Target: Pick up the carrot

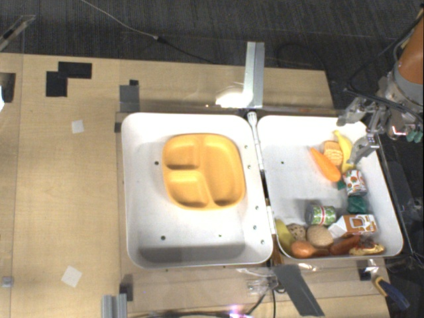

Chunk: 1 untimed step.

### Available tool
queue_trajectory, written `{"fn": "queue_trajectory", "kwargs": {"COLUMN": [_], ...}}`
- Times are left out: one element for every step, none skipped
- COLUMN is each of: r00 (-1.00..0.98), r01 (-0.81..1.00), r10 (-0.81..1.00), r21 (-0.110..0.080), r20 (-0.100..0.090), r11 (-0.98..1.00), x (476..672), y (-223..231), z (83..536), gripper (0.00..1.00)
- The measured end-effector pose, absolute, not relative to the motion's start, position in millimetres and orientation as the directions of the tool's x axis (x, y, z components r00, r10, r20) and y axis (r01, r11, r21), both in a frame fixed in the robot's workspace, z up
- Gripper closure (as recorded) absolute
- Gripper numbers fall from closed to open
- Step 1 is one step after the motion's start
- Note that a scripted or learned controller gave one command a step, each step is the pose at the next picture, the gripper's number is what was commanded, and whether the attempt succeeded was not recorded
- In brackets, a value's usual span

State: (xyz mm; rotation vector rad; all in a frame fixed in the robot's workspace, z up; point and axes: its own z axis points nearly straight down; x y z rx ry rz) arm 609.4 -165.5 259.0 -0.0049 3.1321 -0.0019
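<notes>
The carrot (324,165) is orange and lies slantwise in the upper middle of the right bin (285,144). An orange segment (334,155) and a yellow banana (343,143) touch it on its right. My gripper (356,132) hangs over the bin's upper right corner, just right of the banana and apart from the carrot. It is open, with one finger (348,114) near the bin's back rim and the other (362,150) beside the banana. Nothing is between them.
The left bin (142,197) holds a yellow divided plate (201,171). In the right bin, a green can (322,214), a small red-labelled can (356,183), cartons (361,224), a potato (319,236) and other toy foods crowd the front and right side.
</notes>
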Motion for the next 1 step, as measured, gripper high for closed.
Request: {"fn": "queue_trajectory", "kwargs": {"r00": [-0.981], "r01": [-0.192], "r10": [-0.192], "r21": [0.002], "r20": [-0.002], "r11": [0.981], "x": [649.4], "y": [-174.9], "z": [102.3], "gripper": [0.0]}}
